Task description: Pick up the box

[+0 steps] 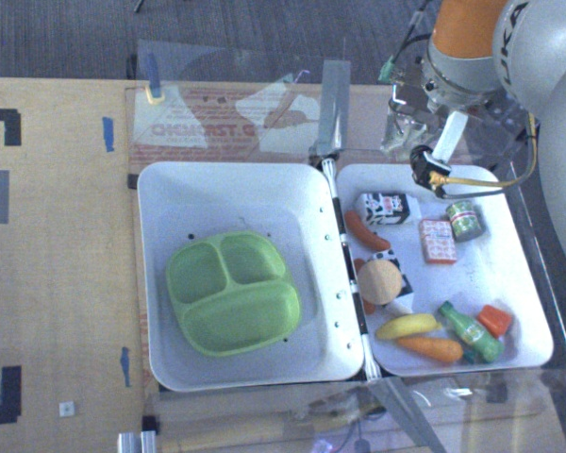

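A wooden bench carries two white bins. In the bin at 3 o'clock, the small red box lies between 5 and 6 o'clock from your hand, with its long axis running 12 to 6. You cannot tell whether the hand is wide or narrow.

A robotics lab: an industrial arm reaches over a tape-marked plywood bench.
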